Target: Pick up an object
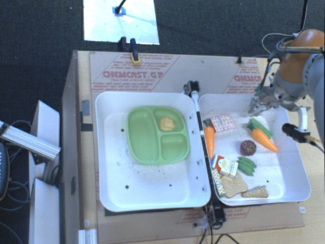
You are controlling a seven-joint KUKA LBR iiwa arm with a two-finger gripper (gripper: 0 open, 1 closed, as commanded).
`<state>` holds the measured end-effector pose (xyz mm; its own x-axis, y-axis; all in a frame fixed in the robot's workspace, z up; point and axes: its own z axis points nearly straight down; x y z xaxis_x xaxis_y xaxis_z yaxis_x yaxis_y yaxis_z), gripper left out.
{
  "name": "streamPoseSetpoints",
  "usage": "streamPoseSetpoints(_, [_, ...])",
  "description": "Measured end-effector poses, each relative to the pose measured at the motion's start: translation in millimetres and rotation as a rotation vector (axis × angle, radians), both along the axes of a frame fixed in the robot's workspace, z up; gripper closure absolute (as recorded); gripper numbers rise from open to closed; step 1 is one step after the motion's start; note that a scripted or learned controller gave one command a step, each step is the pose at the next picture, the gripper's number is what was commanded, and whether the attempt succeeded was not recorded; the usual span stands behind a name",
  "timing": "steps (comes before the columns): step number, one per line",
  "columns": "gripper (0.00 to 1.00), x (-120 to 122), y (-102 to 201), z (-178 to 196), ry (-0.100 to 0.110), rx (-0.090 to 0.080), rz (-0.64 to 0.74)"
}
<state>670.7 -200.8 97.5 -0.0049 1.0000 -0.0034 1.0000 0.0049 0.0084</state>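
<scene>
My gripper [260, 107] hangs low over the back right corner of the right bin [294, 187], just above the leafy end of a large carrot [264, 138]. Nothing shows in its grasp. A second, thinner carrot [209, 142] lies along that bin's left wall. Between them sit a red-and-white packet [222, 123], a dark brown round piece [248, 147] and a green pea pod [247, 165]. Toward the front lie a small printed carton [225, 166], a bread slice [234, 186] and a cracker wedge [256, 191].
The left bin [114, 187] bears a green divided plate [152, 149] with a yellow lump [166, 123] in its back right compartment. A black clamp [192, 88] sits where the bins meet at the back. The arm's grey and orange body [299, 60] stands over the bench's right edge.
</scene>
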Motion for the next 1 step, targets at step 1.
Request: streamPoseSetpoints(1, [0.00, -0.1, 0.0, -0.2, 0.001, 0.000, 0.000])
